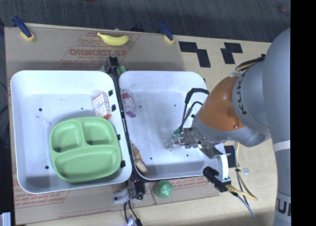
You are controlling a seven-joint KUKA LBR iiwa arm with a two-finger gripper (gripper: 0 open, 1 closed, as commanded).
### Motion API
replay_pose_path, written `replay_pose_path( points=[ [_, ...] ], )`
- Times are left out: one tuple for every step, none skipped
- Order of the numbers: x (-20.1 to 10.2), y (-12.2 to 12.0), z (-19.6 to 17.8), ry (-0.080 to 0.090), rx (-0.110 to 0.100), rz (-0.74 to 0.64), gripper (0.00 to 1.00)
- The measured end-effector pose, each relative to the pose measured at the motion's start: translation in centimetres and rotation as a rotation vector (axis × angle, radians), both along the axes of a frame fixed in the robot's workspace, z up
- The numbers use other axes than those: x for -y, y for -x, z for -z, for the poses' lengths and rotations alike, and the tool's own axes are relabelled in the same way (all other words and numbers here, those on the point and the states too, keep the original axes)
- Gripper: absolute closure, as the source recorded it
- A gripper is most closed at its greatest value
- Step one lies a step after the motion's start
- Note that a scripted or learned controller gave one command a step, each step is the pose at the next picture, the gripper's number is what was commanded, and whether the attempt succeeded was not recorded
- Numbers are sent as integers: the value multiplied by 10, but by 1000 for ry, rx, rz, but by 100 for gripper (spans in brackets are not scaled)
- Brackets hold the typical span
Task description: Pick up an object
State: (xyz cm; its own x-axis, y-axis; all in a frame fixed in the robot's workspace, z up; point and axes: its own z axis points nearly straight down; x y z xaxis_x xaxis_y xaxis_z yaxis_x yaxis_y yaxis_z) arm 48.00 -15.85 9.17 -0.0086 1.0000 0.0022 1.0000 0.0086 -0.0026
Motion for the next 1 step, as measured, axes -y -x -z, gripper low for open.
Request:
replay_pose_path(
  points=[
    [-21, 1, 0, 0, -1, 0, 100]
  ],
)
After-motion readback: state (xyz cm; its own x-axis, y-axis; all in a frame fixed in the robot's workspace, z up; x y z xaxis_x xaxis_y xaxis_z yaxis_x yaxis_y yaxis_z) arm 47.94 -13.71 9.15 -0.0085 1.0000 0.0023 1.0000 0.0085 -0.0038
